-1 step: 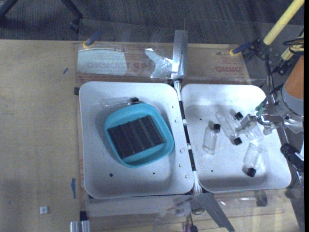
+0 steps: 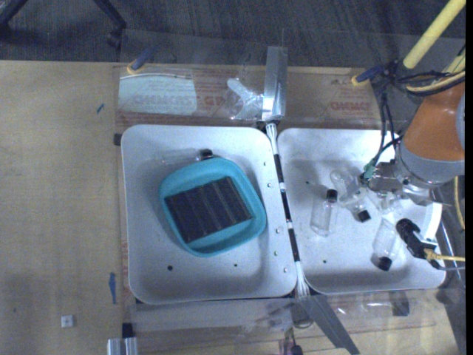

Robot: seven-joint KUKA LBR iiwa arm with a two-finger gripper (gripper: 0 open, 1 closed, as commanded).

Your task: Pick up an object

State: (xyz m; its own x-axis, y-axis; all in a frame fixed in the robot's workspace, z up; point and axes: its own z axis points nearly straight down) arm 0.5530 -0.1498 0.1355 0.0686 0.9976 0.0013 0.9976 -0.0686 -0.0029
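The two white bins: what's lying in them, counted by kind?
Teal dish with dark ribbed insert: 1
Clear vials with black caps: 4
Total: 5, though clear glass near the arm is hard to make out.

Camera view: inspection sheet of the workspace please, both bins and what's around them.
Surface: wooden bench; left bin and right bin side by side.
Job's things: teal dish with dark ribbed insert in left bin; clear vial and second vial, black-capped, in right bin.
Clutter: crumpled plastic on cardboard behind the bins.
Grippers: gripper low over right bin among the vials; grasp cannot be judged.
Cables: dark cables run to the wrist.
Surroundings: carpet, black stand legs, yellow pole.
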